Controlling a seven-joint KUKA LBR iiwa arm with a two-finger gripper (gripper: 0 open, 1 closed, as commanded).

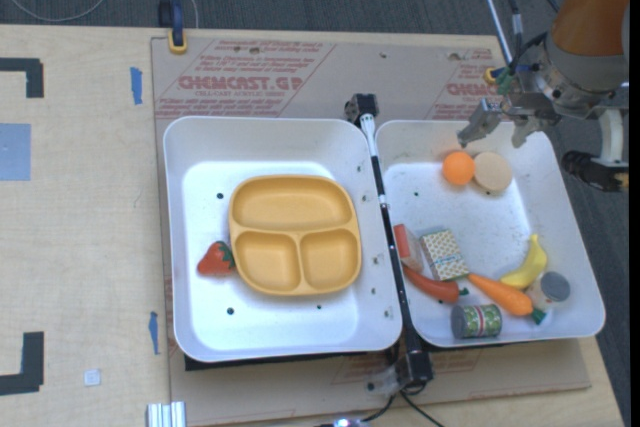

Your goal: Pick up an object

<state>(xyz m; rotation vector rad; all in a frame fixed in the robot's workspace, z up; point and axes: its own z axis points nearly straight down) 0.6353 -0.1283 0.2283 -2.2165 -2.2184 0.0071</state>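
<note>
Gripper (497,127), fingers spread wide and empty at upper right, could easily nudge the orange ball (459,168) into the cream ball (492,172) touching it and fumble both.

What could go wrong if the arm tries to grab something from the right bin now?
The hand hangs open above the bin's far rim, near the orange ball and the beige round piece. These two touch, so closing on one may knock the other away, and the ball may roll. Near the front, the carrot, banana, can and small box crowd together, so a descent there may catch two things or none.
</note>
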